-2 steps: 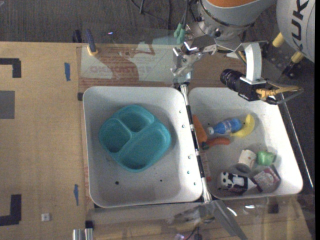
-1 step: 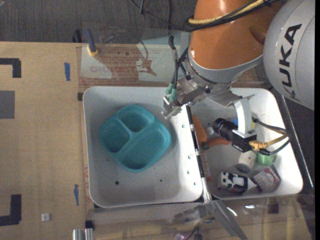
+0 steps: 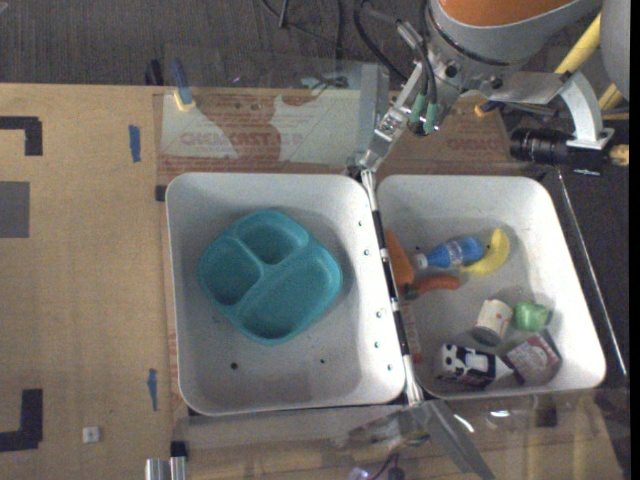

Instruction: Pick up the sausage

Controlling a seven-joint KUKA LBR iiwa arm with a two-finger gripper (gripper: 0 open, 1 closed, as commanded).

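A wooden table [image 3: 80,298] carries two white bins. Low in the right bin [image 3: 570,268] lie a cow-patterned toy [image 3: 467,364], cup [image 3: 492,319] and green piece [image 3: 531,316]. The sausage [image 3: 432,284] rests mid-frame by the bin's left wall, below a bottle [image 3: 450,254] and banana [image 3: 492,252]. The pincer [image 3: 405,120] hovers at upper centre; its state I cannot tell. It should descend straddling the sausage crosswise, clear of the wall.

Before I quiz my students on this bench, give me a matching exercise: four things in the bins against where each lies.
Things:
1. teal plate
2. banana
3. sausage
4. cow-patterned carton

Places:
A. right bin, near front edge
B. left bin, middle
C. right bin, towards the back, yellow and curved
D. right bin, near the divider, below the bottle

Pairs: 1-B, 2-C, 3-D, 4-A
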